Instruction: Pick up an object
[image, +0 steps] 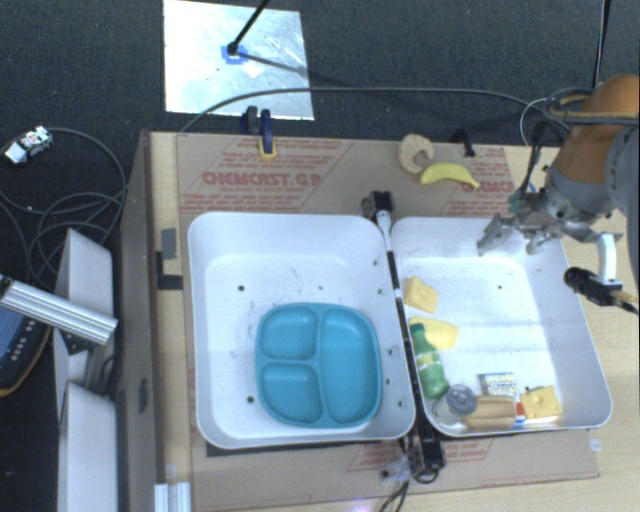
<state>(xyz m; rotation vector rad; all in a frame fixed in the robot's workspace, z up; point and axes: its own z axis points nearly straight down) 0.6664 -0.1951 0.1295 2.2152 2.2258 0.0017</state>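
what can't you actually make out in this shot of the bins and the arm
- Hand, camera view: small and blurred; nothing visible between its tips.
- Small packet in the right bin: label too small to read.
- Grey round item: too small to identify.
- Arm: cut off by the right edge.

Grey KUKA arm (590, 180), rounded orange band above the wrist, black cables looping beside it, pale metal pincer (515, 235) (2 thin fingers), small white fitting alongside
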